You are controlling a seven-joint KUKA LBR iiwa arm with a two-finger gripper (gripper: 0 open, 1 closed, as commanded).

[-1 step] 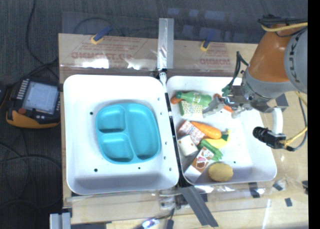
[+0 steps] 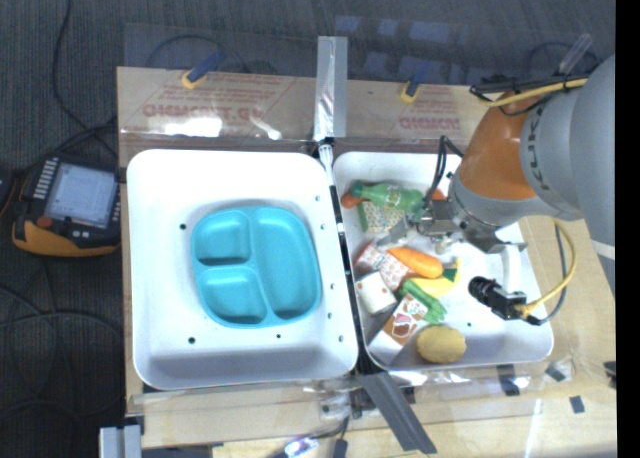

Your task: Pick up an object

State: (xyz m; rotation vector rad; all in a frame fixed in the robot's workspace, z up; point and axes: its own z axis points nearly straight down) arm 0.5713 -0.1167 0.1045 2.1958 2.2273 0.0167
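Grey arm (image 2: 585, 151) enters from right, orange band visible; tool (image 2: 437, 218) lowered, pointing left.

Blue tray (image 2: 255, 264) smooth glossy plastic; white bins (image 2: 160, 186) smooth plastic; bench (image 2: 230, 96) matt board; floor (image 2: 80, 46) rough carpet

At centre left, a white bin (image 2: 160, 346) bears a turquoise tray (image 2: 257, 264). The white bin (image 2: 520, 346) at right holds an orange carrot (image 2: 416, 263) with a green top, a tan potato (image 2: 441, 344), a yellow corn cob (image 2: 433, 289) in green husk, and a green bottle (image 2: 385, 196) with an orange cap. The arm (image 2: 545, 151) at upper right is grey with an orange band. The floor (image 2: 80, 36) is dark grey.
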